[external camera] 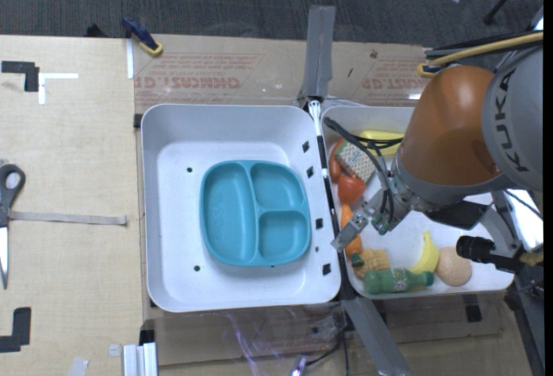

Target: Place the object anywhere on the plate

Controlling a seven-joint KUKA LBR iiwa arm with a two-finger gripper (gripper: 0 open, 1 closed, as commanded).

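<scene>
The pincer hangs low in the right bin, beside the divider; whether it is spread cannot be told. Orange toy food lies just above it, corn just below. The blue plate sits in the left bin.

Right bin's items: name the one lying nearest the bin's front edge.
The green bottle, lying on its side along the front wall of the right bin; the banana and tan ball sit farther back.

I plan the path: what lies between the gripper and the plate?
In the camera view, the two bins' adjoining walls stand between the gripper and the plate. Beyond them is bare white floor of the left bin.
</scene>
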